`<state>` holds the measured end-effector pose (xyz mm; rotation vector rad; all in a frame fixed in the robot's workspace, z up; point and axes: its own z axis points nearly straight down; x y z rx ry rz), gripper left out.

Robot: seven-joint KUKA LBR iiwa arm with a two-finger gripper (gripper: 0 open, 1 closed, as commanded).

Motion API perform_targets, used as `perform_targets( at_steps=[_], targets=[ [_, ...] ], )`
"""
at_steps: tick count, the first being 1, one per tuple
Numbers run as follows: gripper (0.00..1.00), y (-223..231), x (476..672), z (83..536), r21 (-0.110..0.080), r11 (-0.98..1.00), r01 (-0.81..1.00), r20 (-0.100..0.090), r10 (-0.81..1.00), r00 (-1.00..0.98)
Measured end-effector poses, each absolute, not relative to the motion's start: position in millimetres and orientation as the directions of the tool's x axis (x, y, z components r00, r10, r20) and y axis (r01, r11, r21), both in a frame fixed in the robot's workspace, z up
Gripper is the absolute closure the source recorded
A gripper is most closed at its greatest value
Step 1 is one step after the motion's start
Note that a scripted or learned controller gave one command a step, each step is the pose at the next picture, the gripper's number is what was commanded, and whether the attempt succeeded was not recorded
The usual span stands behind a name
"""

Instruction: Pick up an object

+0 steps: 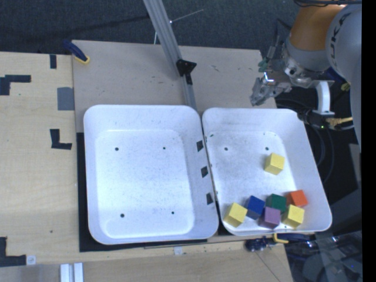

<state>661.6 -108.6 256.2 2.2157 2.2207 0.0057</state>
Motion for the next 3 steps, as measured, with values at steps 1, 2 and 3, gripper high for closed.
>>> perform_targets(
  at_steps=[1,2,3],
  targets=[
    [1.00,-66.2,650.7,255.9,0.000,0.005,1.000,0.001,1.000,-0.005],
    [1.00,-13.2,636.1,261.4,-0.001,0.007,1.000,0.002,1.000,-0.007],
    [1.00,38.3,618.9,263.7,-0.002,0.007,1.000,0.002,1.000,-0.007]
  ],
)
